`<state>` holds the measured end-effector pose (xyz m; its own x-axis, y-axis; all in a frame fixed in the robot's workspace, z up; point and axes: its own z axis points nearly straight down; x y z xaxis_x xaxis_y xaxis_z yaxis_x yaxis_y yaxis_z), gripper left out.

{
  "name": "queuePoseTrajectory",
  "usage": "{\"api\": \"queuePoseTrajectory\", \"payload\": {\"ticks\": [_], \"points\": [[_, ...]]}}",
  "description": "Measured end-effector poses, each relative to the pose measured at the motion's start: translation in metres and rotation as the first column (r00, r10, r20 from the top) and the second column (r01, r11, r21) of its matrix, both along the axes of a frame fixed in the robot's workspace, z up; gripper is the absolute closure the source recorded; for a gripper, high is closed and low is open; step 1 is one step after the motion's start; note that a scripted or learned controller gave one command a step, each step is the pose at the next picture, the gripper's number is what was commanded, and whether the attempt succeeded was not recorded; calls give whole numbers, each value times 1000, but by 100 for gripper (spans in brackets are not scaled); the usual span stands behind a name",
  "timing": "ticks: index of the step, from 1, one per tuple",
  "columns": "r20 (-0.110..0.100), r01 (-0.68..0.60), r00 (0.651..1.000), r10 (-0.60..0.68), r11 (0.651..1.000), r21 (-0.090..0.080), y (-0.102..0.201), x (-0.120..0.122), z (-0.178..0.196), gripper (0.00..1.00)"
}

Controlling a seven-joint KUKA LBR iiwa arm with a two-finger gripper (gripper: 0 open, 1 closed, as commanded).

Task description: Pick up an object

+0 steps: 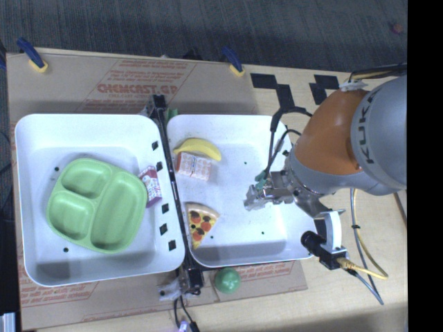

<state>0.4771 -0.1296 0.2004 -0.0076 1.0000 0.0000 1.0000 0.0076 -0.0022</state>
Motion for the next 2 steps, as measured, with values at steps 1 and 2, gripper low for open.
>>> {"api": "queuePoseTrajectory", "payload": {"ticks": [1,2], "points": [[2,4,1000,-4,1000,0,-37,-1,4,100],[0,-1,1000,1,1000,0,-19,0,7,100]]}}
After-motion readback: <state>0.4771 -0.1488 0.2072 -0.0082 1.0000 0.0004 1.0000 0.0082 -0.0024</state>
